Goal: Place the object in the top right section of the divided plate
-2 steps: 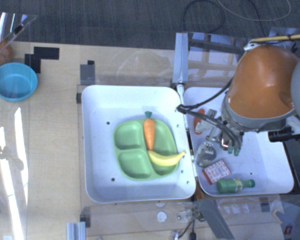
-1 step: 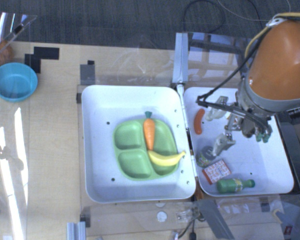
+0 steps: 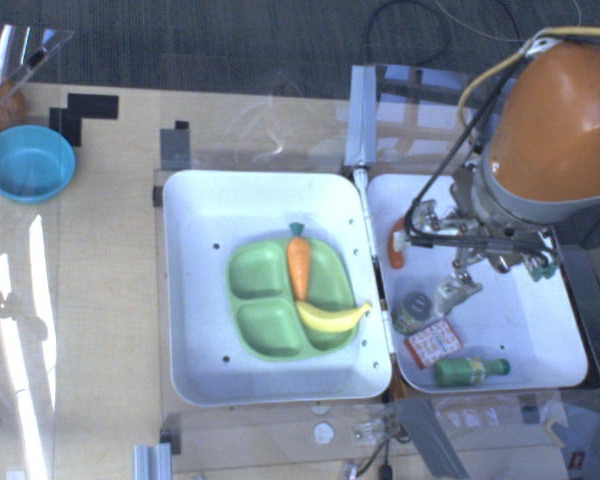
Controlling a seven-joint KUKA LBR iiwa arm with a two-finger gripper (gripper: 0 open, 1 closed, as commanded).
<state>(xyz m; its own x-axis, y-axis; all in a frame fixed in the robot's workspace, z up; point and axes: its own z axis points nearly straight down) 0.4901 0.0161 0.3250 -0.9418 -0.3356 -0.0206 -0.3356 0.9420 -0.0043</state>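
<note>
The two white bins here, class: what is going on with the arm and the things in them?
The grey arm's gripper hangs over the right bin, above a small tin, a red card and a green bottle. In the left bin, a green divided plate already bears a carrot and a banana.

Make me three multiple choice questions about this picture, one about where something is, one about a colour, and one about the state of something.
1. Where is the green divided plate?
A. In the left bin
B. In the right bin
C. On the bare bench

2. What colour is the bowl on the bench's left?
A. Red
B. Blue
C. White

3. How does the green bottle in the right bin stand?
A. Upright
B. Lying on its side
C. Leaning on the carrot

Key: 1 A, the plate sits inside the left bin. 2 B, the bowl is plainly blue. 3 B, the bottle lies flat by the bin's near wall, far from the carrot on the plate.
</note>
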